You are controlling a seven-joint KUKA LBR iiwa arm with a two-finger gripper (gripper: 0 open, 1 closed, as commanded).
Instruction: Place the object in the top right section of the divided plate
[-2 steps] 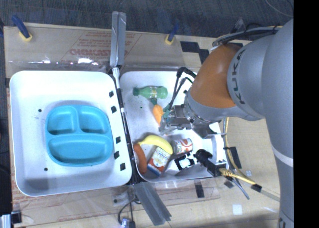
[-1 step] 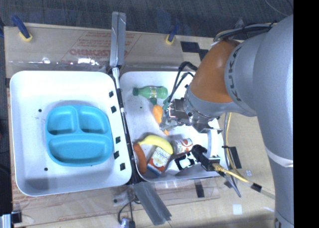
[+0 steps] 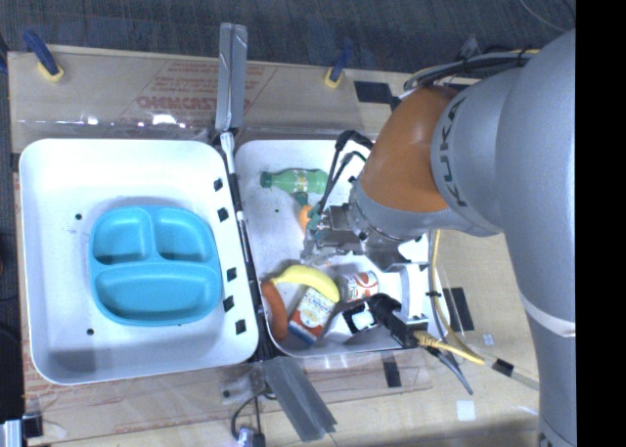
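The divided plate [image 3: 154,265], turquoise and bare, lay in the left bin [image 3: 39,269], and every place here is given from it. To its right, across the wall between the bins, the arm [image 3: 430,161] hung low over the right bin [image 3: 256,156], its end effector [image 3: 323,232] down among the clutter; whether that end effector was apart or together could not be told, since the wrist hid it. Nothing could be seen held in it. The candidates for the task's object all sat right of the plate: a green bottle [image 3: 293,181] level with the plate's far edge, a banana [image 3: 311,282] and a small carton [image 3: 309,316] level with its near edge, and a can [image 3: 360,286] further right. Which one was meant could not be told. The step in hand looked like the pick, not yet secured. The next move would call for a firm hold on one item, a lift clear of the bin wall, and a carry leftward to the plate's top right section.
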